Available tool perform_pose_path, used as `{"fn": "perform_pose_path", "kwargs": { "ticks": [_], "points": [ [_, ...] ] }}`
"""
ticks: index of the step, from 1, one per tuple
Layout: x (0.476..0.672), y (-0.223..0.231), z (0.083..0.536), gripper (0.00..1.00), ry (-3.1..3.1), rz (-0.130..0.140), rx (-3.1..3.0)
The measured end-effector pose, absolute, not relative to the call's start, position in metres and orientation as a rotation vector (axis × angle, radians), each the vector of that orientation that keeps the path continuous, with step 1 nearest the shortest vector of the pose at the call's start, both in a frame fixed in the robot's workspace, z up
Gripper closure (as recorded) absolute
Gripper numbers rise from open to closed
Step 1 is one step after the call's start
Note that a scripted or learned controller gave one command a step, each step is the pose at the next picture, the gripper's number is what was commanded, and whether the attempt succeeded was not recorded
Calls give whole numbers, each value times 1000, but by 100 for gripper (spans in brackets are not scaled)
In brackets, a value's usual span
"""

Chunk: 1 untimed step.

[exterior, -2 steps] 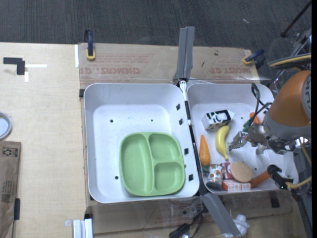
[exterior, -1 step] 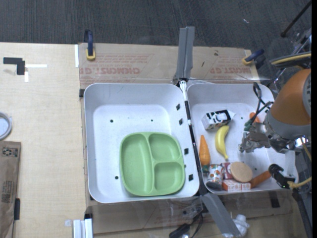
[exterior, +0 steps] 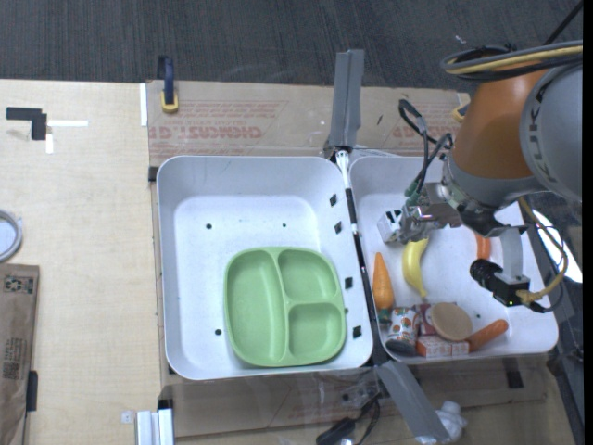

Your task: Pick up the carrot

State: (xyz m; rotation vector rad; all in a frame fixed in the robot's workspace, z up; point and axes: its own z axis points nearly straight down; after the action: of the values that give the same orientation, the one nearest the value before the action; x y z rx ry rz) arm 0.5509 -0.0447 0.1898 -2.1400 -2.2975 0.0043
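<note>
Two shallow white bins sit side by side on the bench. The left bin (exterior: 185, 248) holds a single item: a light green divided plate (exterior: 284, 306) with three compartments, lying flat toward the bin's near right corner, with nothing visible in its sections.

The right bin (exterior: 371, 179) carries the clutter. A carrot (exterior: 382, 281) lies along its left wall, just beside the divider between the bins, its narrow end pointing away from the camera. Just to its right lies a yellow banana (exterior: 414, 265), roughly parallel to the carrot. Near the front wall sit a small printed carton (exterior: 414, 330) and a round tan wooden piece (exterior: 451, 322), close together, the carton touching the carrot's lower end. A second orange carrot-like item (exterior: 488, 334) lies at a slant by the front right corner, and another orange piece (exterior: 484, 247) shows partly behind the arm's hardware.

The gripper (exterior: 405, 222) hovers over the right bin's middle, above the banana's upper end and apart from the carrot at the left wall. Whether its grasp is released or clenched cannot be told from this angle; nothing is seen held in it.
</note>
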Motion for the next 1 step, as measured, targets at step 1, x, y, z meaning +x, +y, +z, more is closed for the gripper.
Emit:
{"fn": "perform_pose_path", "kwargs": {
  "ticks": [1],
  "points": [
    [602,-120,220,100,-2224,6,-2218]
  ]
}}
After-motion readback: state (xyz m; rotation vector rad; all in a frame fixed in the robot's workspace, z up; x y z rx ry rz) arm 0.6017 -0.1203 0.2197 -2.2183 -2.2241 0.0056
